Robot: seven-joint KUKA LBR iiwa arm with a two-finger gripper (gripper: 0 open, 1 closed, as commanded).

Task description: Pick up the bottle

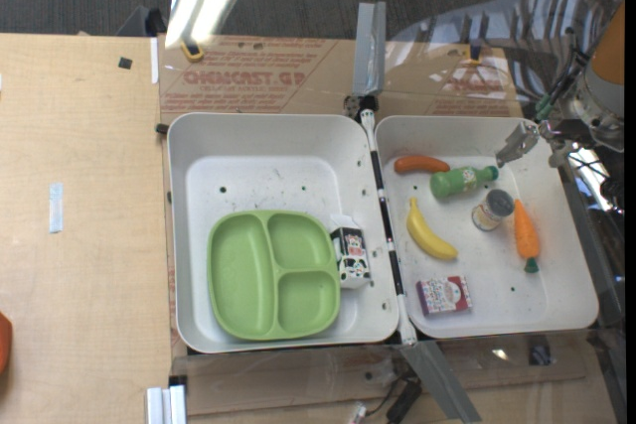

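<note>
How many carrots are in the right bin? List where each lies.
1: the carrot lies near the right bin's right wall, beside the small can. The red-orange item near the back looks like a chili pepper.

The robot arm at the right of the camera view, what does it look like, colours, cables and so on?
The arm is grey, with an orange band showing at the frame's right edge. Thin dark cables run down beside it toward the wrist. Its pincer is a small grey metallic piece, shiny in places. No markings can be read on it.

Green bottle (pixel 460 181) lies in rt bin (pixel 571 308); tool (pixel 519 144) just beside.
</note>
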